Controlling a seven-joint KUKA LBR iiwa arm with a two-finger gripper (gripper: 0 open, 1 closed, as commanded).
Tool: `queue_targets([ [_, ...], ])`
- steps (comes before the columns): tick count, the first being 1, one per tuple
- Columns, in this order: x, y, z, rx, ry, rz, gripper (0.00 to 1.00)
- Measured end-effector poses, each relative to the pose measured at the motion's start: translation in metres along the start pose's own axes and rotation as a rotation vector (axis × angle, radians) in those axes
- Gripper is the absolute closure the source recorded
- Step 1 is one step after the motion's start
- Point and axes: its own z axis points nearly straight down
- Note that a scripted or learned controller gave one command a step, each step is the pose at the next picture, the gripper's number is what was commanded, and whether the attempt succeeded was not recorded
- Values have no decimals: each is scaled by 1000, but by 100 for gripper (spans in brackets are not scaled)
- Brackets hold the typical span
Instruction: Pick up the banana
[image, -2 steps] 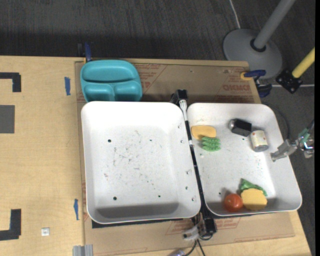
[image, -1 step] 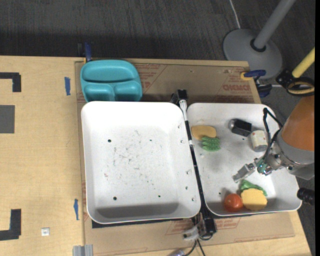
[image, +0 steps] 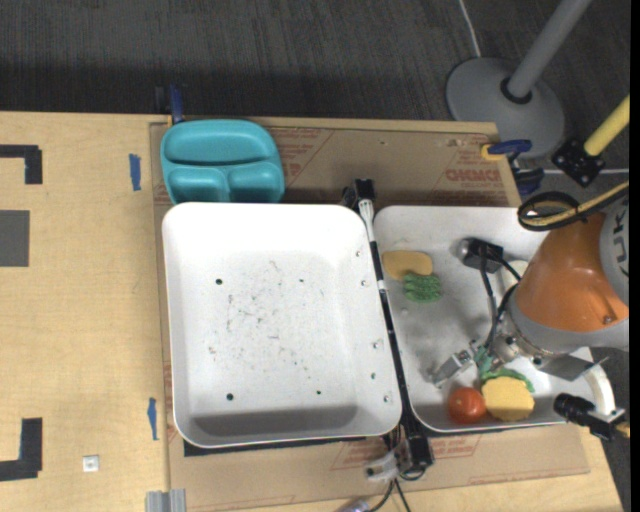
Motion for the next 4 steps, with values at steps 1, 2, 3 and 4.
queue_targets([
  [1, 0, 1, -10, -3, -1, 1, 100],
  [2, 7, 4, -2, -3, -1, 263, 100],
  [3, 7, 5, -11, -4, -2, 263, 100],
  [4, 7, 6, -21, -6, -4, 263, 100],
])
